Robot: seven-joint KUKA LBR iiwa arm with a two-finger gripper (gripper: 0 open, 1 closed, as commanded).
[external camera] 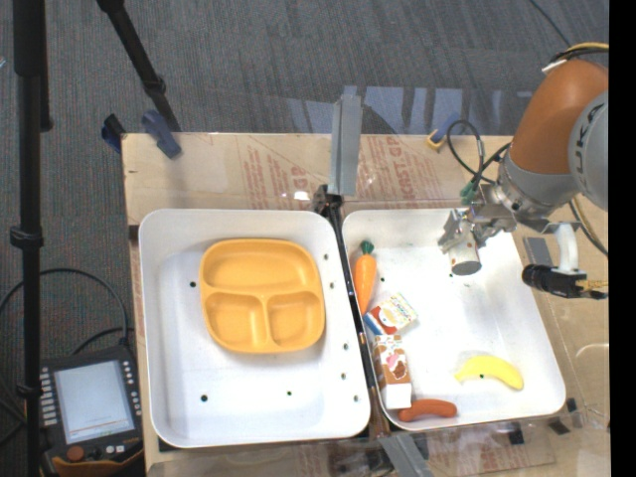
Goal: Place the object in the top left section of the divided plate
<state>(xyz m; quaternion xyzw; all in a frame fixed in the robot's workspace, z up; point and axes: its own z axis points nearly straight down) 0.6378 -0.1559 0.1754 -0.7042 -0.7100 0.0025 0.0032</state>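
We can't tell the gripper [465,249] state. It hangs over the right bin [537,316]; the plate [263,296] sits left. We should descend squarely on the carrot [365,278].

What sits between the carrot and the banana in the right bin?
In the camera view, a small carton lies between carrot and banana; otherwise bare bin floor.
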